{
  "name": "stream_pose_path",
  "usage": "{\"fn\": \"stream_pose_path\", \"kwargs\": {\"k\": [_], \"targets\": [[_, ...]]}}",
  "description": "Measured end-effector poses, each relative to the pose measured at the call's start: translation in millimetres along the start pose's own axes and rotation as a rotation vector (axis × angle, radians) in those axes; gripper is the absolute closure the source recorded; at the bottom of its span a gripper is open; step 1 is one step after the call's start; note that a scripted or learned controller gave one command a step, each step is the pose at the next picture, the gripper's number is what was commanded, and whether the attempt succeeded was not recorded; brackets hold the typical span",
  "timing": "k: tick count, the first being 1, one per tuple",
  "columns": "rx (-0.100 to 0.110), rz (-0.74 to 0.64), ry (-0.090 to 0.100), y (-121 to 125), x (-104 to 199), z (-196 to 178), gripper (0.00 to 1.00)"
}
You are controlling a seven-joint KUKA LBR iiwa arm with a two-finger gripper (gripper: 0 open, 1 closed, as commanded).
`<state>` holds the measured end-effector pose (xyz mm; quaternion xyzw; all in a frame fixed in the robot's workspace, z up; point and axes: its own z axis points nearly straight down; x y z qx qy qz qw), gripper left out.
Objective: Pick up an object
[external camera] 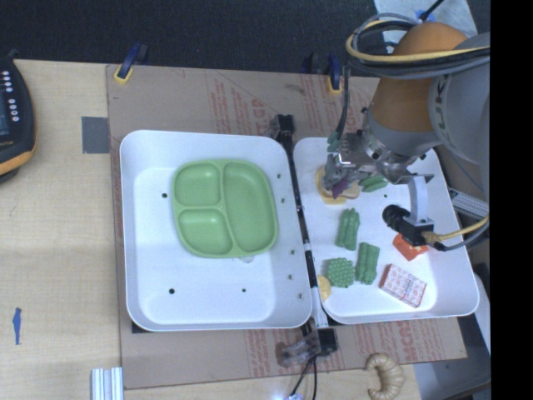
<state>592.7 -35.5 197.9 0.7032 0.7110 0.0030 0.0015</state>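
My gripper point(340, 173) reaches down into the far left part of the right bin point(450, 307). Its tips stand over a small purple and tan toy point(336, 190) by the bin's left wall. A green bean-like piece point(374, 184) lies just right of the gripper. Nearer the front lie a green asparagus-like toy point(347, 228), a green broccoli-like toy point(339, 271), another green piece point(367, 262), a small yellow piece point(323, 286), an orange block point(410, 247) and a red-and-white packet point(403, 286).
The left bin point(150, 298) holds a green divided plate point(225, 207). A black cable fitting point(398, 218) hangs over the right bin. A controller point(12, 123) lies at the far left of the bench. A tan curled object point(385, 375) lies in front of the bins.
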Motion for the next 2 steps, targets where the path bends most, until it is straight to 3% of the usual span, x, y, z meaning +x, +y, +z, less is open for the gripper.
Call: {"fn": "stream_pose_path", "kwargs": {"k": [1, 2], "targets": [[0.006, 0.000, 0.000, 3, 60, -33, 1.00], [0.016, 0.002, -0.003, -18, 86, 5, 1.00]]}}
